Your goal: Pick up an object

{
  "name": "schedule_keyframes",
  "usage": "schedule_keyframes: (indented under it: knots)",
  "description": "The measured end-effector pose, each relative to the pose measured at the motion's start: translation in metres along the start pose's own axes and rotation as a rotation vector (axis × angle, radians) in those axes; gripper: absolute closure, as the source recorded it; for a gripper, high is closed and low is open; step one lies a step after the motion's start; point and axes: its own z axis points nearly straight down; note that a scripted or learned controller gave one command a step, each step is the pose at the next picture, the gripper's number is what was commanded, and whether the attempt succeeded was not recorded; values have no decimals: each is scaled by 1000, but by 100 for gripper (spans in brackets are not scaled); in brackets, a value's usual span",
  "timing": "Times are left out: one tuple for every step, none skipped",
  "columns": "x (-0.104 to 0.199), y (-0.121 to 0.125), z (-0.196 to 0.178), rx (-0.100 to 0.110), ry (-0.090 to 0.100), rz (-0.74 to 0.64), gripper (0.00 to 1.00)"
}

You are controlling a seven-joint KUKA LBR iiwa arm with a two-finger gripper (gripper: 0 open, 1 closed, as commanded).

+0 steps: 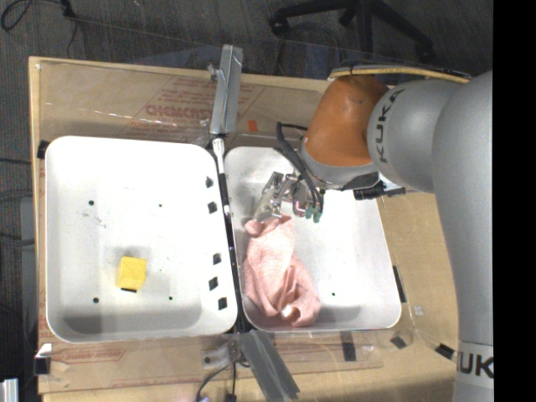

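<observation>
- A pink cloth (279, 272) is lying bunched in the right bin (368, 249), toward its 7 o'clock corner.
- The tool (283, 201) is pinching the cloth's 12 o'clock tip.
- Soft and light, the cloth is likely draping and stretching; a thicker fold would probably hold better.

White bins — two, side by side: left bin (67, 174) and right bin (368, 266). Loose items — two in all: one yellow block (131, 273) in the left bin, one pink cloth (276, 275) in the right. Robot arms — one (427, 132), bearing one gripper (280, 203).
</observation>
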Motion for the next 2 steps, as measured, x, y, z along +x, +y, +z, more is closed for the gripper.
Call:
schedule_keyframes:
  knots:
    - [-35, 19, -121, 0, -6, 2, 100]
    - [-22, 0, 0, 0, -1, -182, 100]
